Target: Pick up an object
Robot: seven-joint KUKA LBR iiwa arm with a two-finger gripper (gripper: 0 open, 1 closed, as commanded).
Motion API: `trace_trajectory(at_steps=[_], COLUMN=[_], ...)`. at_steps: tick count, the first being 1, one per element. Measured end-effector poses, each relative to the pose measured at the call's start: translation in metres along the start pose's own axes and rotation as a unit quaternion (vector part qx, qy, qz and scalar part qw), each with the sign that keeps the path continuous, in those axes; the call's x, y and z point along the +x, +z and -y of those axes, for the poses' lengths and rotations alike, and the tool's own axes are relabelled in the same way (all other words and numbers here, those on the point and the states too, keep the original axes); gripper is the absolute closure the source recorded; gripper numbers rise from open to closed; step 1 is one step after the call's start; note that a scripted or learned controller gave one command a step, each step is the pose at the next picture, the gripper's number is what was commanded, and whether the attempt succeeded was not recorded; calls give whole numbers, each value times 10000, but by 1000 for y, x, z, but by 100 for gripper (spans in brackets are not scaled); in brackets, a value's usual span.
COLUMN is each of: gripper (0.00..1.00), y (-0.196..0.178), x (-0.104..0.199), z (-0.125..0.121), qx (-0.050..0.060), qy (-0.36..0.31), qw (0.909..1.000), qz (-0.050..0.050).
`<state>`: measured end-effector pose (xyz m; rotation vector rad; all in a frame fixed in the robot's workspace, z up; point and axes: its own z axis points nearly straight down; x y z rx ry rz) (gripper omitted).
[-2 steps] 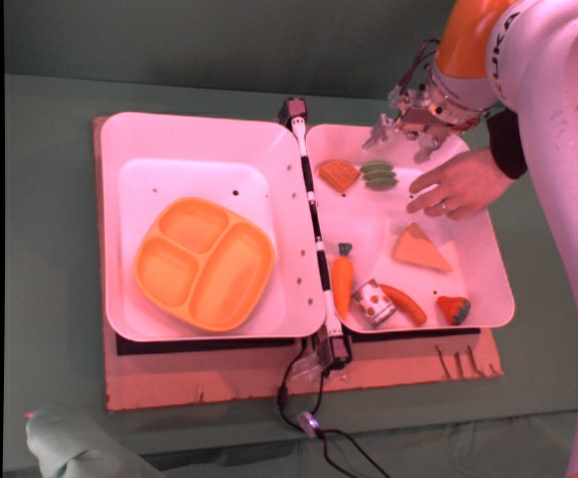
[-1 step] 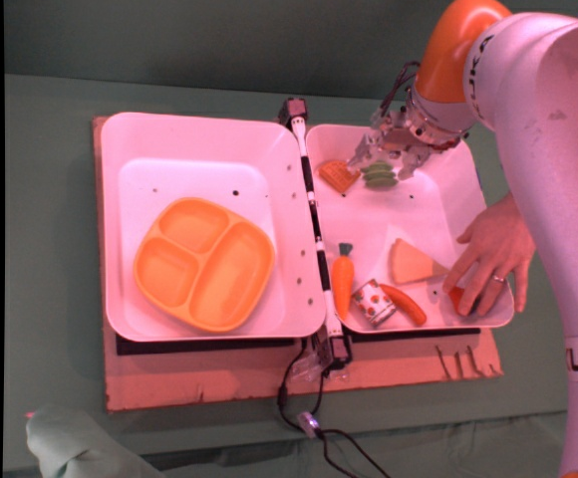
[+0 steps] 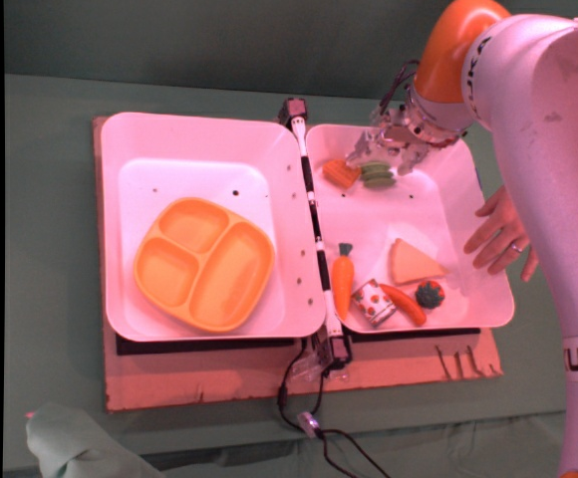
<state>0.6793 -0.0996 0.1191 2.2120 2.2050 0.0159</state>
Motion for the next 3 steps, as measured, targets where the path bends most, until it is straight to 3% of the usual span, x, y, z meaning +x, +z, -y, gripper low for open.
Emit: trace_trajectory(at_steps=[1, 2, 3], gripper=[100, 100, 100], y=[-15, -82, -130], x=[0, 1, 4], z=[-3, -11, -14], qx=[-55, 34, 37], qy=[9, -6, -7], qw=[10000, 10000, 10000], qz=[3, -14, -17])
